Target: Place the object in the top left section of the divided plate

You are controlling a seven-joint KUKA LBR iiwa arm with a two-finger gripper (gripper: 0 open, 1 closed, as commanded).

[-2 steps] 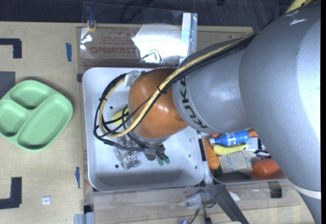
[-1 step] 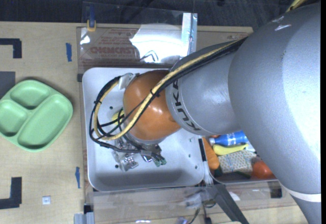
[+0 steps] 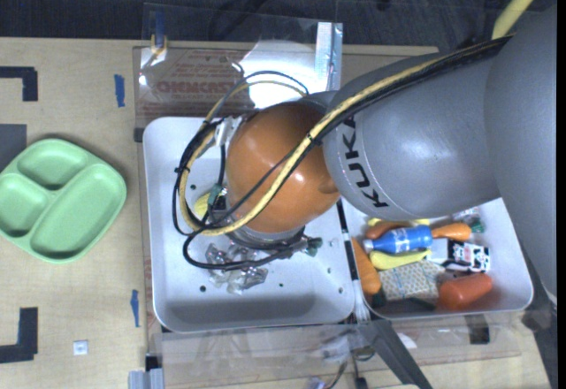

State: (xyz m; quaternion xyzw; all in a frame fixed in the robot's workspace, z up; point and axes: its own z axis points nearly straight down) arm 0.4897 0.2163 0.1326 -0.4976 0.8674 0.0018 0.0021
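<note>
A green divided plate (image 3: pixel 58 199) lies on the bench at the far left, outside the bins, with its three sections bare. The arm's orange band (image 3: pixel 276 168) and grey body cover most of the left bin (image 3: pixel 168 290). The gripper (image 3: pixel 237 270) reaches down into this bin below the orange band; only metal parts and cables of it show. A bit of yellow and green (image 3: pixel 210 198) peeks out at the orange band's left edge. What lies under the arm is hidden.
The right bin (image 3: pixel 513 290) holds several toy foods: a blue bottle (image 3: pixel 402 240), an orange carrot (image 3: pixel 451 231), a red piece (image 3: pixel 462 292), a tan sponge-like block (image 3: pixel 414 281), a black-and-white piece (image 3: pixel 469 256). A clear plastic sheet (image 3: pixel 221 69) stands behind the left bin.
</note>
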